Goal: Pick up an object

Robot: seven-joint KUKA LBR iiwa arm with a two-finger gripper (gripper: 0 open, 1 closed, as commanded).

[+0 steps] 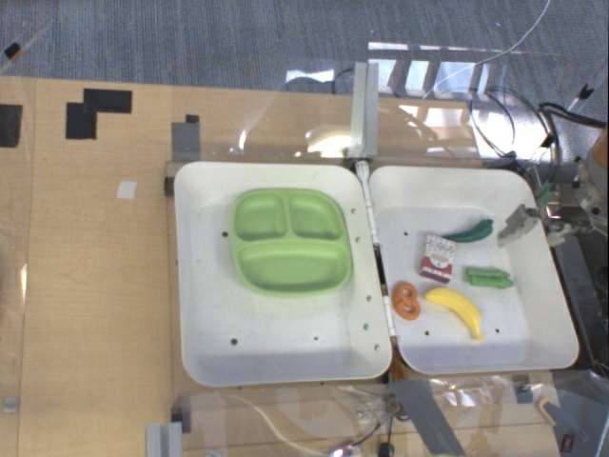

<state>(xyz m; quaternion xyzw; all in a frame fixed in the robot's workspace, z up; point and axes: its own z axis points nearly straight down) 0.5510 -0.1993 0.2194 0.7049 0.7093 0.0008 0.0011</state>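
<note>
The right bin (533,346) holds several small items: a dark green curved vegetable (468,230), a red and white carton (438,257), a green pea pod (488,276), a yellow banana (456,309) and an orange pretzel (405,300). My gripper (520,225) hangs at the bin's right side, just right of the dark green vegetable and apart from it. Nothing is visibly held by it.
The left bin (205,341) carries a light green divided plate (289,241). A metal post (363,112) stands behind the seam between the bins. Cables and the arm's body (571,203) crowd the right edge.
</note>
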